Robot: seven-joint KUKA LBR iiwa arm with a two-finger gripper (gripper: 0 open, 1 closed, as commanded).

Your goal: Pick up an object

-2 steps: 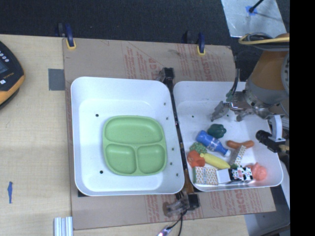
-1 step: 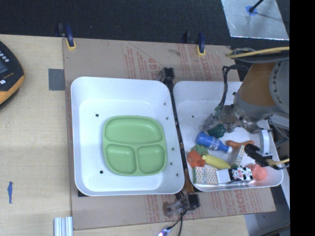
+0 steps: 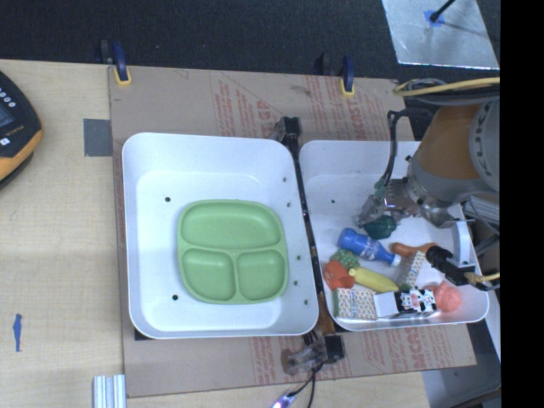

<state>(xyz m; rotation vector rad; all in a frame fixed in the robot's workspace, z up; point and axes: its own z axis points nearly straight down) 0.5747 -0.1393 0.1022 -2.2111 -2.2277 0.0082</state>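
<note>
A green divided plate [image 3: 231, 251] lies in the left bin [image 3: 144, 168]. The gripper [image 3: 380, 215] sits low in the right bin [image 3: 327, 164], above a cluster of small toys [image 3: 387, 283].

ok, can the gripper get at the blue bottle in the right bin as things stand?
Probably yes. The gripper sits low in the right bin, just above a dark green object, and the blue bottle lies right beside that with its top uncovered. The neighbouring toys crowd its lower side, so a clean grasp isn't certain.

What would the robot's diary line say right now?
gripper: low in right bin | over dark green toy | green plate: left bin
</note>
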